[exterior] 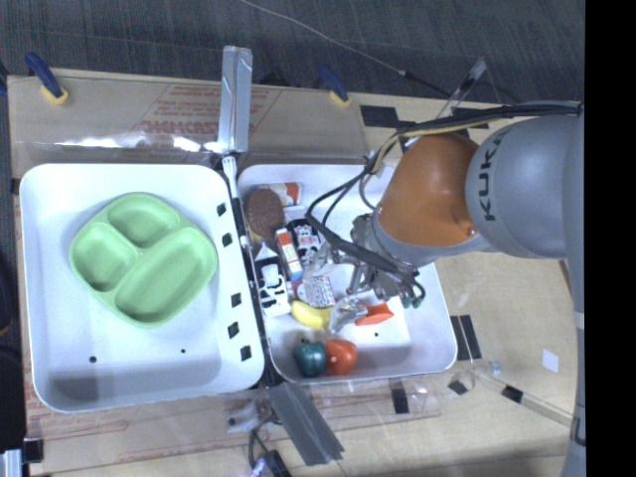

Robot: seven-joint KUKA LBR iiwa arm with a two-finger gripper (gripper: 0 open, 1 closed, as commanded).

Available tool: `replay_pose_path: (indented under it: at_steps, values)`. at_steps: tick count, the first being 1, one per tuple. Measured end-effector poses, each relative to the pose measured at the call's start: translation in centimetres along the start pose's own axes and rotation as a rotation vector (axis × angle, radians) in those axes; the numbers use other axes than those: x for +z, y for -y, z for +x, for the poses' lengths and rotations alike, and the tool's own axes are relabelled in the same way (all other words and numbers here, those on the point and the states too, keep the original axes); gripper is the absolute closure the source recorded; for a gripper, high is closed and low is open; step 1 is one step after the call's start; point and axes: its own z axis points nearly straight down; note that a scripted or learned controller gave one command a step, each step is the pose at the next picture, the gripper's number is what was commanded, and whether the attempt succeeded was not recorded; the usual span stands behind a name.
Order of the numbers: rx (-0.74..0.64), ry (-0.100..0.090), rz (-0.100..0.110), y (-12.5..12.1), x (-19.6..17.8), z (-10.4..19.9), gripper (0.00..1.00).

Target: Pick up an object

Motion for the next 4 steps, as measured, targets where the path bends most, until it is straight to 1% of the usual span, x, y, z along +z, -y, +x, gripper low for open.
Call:
replay_pose_path:
  at_steps: [1,2,3,4]
  values:
    - [0.211,-0.002,0.014,-1.9,1.2,-4.9,0.0]
    - [0.305,-0.007,-0.001,1.8,1.5,-11.6,0.0]
    - [0.405,0.0,0.008,-1.5,1.3,-11.7,0.0]
    - [0.425,0.003,0.004,9.2,-4.4,-7.9,0.0]
